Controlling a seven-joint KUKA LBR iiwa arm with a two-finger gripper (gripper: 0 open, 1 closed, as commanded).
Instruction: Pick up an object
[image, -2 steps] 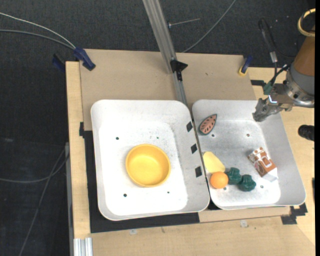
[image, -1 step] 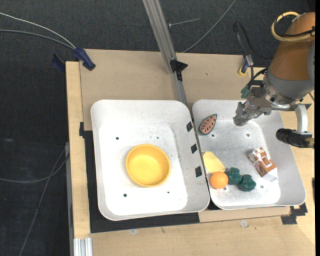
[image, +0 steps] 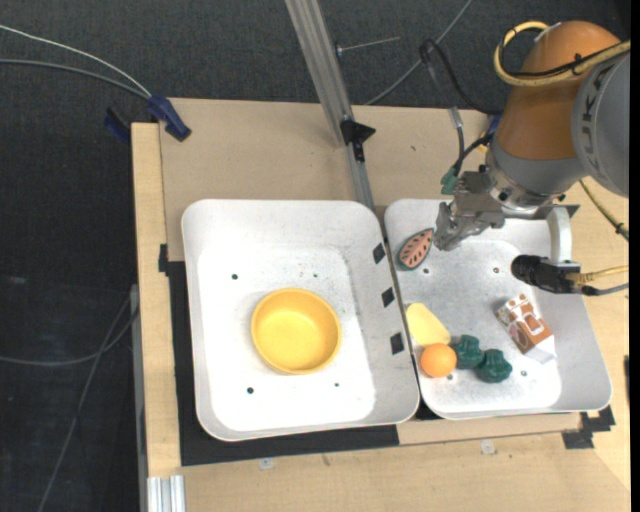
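Gripper (image: 446, 232) sits at 3 o'clock of the reddish leaf-shaped object (image: 415, 248), just beside it, near the right bin's (image: 570, 395) 10 o'clock wall; can't tell its state. Risk: object hugs the wall, so the grasp may slip or clip the rim.

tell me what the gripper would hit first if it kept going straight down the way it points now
Probably the pink leaf-shaped piece at the right bin's upper left. The gripper points down just beside it, so depth is unclear; it may meet the bin floor instead.
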